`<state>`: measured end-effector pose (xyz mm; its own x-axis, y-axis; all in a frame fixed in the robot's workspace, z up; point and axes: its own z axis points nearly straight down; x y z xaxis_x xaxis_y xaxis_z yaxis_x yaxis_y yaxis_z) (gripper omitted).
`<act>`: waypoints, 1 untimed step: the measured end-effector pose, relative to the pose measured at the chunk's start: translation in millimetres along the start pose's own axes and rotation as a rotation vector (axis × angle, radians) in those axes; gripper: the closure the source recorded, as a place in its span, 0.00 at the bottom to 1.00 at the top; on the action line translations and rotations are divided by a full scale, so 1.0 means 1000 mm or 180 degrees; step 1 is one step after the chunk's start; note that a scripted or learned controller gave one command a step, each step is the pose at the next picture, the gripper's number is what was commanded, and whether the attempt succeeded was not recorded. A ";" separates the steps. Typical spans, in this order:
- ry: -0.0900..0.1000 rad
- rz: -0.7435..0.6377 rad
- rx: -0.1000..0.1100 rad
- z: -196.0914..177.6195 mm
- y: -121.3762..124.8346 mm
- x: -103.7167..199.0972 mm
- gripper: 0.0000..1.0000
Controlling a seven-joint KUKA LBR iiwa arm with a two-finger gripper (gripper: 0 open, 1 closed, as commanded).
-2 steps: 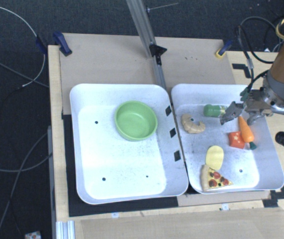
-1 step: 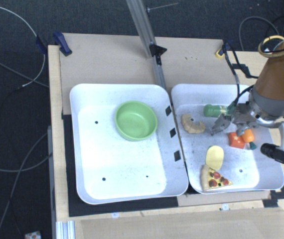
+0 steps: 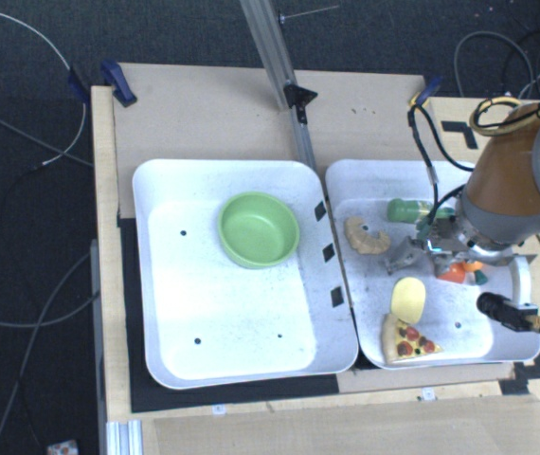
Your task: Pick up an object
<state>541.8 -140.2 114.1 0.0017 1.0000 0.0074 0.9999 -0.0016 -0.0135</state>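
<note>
i see the gripper (image 3: 412, 257) low in the right bin (image 3: 346, 183), pointing left from the grey and orange arm (image 3: 507, 183). i cannot tell if it is apart or together, and i see nothing held in it. the yellow lemon (image 3: 407, 300) sits just below it. a pizza slice toy (image 3: 408, 340) lies under the lemon, near the front wall. a tan cookie-like piece (image 3: 367, 236) lies to the left of the gripper. a green thing (image 3: 407, 209) lies just above it, and an orange thing (image 3: 458, 273) peeks out under the wrist. the left bin (image 3: 156, 254) has a green bowl (image 3: 259, 229) near its back
</note>
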 end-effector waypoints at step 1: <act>0.0002 -0.0003 0.0001 0.019 -0.001 0.001 0.00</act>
<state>540.9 -139.1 94.8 0.0008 1.0000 0.0081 0.9999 -0.0007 -0.0138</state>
